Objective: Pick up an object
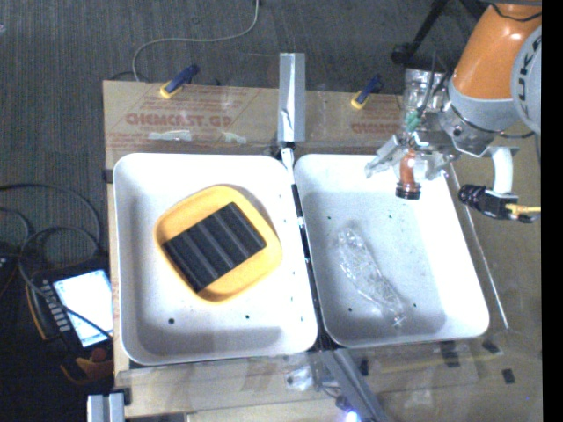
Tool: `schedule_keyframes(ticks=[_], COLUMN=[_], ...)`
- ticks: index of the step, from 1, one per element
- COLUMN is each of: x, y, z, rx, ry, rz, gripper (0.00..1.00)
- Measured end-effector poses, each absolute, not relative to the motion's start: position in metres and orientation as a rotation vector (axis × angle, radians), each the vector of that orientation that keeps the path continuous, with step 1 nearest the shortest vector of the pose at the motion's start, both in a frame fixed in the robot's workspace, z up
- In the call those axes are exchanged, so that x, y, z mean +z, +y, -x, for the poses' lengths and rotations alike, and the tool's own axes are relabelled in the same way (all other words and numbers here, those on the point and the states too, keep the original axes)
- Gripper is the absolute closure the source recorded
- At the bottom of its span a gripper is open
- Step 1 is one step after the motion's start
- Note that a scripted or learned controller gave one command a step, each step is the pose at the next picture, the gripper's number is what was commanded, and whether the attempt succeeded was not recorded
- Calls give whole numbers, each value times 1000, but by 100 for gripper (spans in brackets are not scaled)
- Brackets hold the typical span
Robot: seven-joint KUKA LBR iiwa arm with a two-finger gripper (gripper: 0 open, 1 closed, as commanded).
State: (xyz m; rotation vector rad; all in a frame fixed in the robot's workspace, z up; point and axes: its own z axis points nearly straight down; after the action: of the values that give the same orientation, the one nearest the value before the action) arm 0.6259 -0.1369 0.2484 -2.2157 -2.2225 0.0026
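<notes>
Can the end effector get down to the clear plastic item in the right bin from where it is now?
Probably yes. The end effector hangs over the right bin's far edge, and the clear plastic item lies uncovered on the floor with nothing between them.

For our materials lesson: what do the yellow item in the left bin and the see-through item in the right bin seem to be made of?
Yellow item: probably matte moulded plastic, going by its rounded, even-coloured rim; its ribbed black centre looks like rubber or plastic. See-through item: likely thin clear plastic, since the bin floor shows through it and it glints; glass cannot be ruled out.

A yellow tray (pixel 219 243) with a black ribbed top, a clear plastic piece (pixel 368 273), white bins (pixel 141 262).
</notes>
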Motion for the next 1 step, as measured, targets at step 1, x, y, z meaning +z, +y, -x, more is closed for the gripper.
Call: schedule_keyframes(ticks=[1], x=[184], y=[-203], z=[-649], rx=[7], ry=[-2301], rz=[2137], gripper=[0])
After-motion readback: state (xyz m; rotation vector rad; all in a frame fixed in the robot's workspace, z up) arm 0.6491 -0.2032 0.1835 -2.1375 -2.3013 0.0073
